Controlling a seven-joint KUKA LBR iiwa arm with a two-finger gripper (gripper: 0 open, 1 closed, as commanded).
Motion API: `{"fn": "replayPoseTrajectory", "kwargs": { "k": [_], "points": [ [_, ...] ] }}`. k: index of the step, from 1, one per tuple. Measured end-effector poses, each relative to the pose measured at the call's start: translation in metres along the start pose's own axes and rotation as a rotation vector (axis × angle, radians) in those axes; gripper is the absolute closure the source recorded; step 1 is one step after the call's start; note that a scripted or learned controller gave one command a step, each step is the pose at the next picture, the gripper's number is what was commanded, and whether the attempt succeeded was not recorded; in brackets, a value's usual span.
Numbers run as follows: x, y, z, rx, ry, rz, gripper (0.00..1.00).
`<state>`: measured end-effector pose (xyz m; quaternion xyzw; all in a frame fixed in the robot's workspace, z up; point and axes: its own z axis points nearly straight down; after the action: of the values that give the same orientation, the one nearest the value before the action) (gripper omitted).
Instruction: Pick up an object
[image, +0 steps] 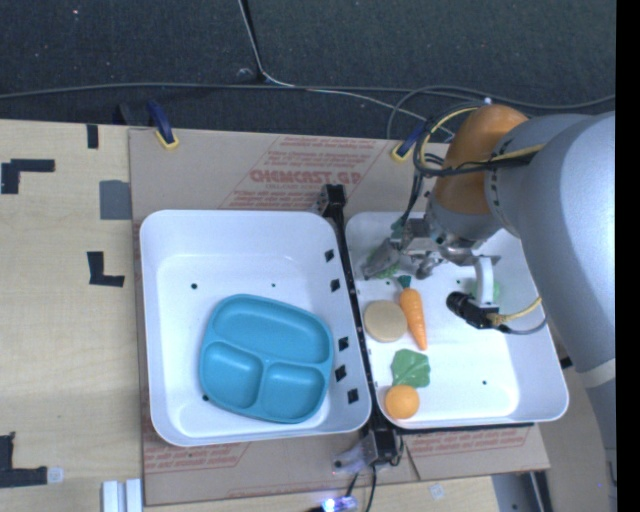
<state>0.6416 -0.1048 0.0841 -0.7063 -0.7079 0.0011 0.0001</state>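
Orange ball (402, 401) near bin's front rim (470, 421), pincer (398, 262) above carrot (413, 316)

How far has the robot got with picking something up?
Nothing looks picked up yet. In the right bin the carrot, beige disc, green piece and orange ball all lie on the floor. The gripper is low at the bin's back, just above the carrot's top. Left to do: grab one thing and lift it. The blue tray sits in the left bin.
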Motion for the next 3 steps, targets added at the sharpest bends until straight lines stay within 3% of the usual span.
{"fn": "replayPoseTrajectory", "kwargs": {
  "k": [1, 3],
  "points": [
    [0.0, 0.001, -0.011, -0.002, -0.001, -0.001, 1.0],
    [-0.011, 0.007, -0.111, -0.004, 0.001, 0.001, 1.0]
  ]
}}
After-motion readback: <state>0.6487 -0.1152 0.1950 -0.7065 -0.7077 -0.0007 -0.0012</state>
